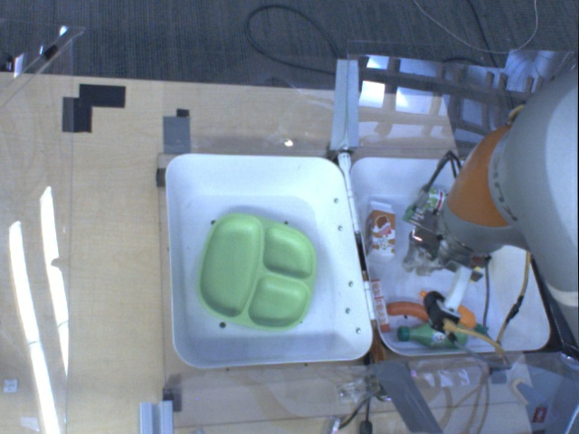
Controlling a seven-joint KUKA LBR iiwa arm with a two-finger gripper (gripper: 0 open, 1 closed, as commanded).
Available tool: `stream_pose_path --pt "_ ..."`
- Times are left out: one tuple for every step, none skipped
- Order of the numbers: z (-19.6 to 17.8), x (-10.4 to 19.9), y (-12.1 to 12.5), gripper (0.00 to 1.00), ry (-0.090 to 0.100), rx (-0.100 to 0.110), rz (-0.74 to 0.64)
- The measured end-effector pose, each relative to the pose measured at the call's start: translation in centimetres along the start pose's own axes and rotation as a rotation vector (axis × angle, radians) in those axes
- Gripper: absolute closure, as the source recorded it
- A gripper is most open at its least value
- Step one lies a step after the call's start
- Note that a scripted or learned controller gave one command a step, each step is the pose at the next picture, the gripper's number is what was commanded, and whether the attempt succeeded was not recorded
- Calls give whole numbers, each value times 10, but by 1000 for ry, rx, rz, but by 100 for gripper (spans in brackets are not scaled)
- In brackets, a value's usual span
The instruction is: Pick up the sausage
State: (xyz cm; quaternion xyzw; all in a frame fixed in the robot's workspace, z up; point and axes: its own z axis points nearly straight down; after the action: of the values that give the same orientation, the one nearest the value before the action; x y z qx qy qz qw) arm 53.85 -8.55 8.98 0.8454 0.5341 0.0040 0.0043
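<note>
The sausage [379, 306], a short reddish-brown piece, lies at the near left edge of the right bin [534, 333], close to the wall between the two bins. My gripper [423, 253] hangs over the middle of the right bin, below the orange band of the arm [475, 193]. It is up and to the right of the sausage and apart from it. I see nothing held in it.
A brown and white carton [382, 229] lies left of the gripper. An orange carrot-like piece [412, 308] and a green item [427, 334] lie near the bin's front wall, under a black and white cable. The left bin [185, 242] holds a green divided plate [258, 269].
</note>
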Motion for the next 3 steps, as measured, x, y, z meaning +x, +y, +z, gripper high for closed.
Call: stream_pose_path --pt "-1 -48 -28 100 2 -6 -222" --pt "0 -49 -29 0 1 -4 -221" --pt "0 -20 -42 0 1 -6 -372"
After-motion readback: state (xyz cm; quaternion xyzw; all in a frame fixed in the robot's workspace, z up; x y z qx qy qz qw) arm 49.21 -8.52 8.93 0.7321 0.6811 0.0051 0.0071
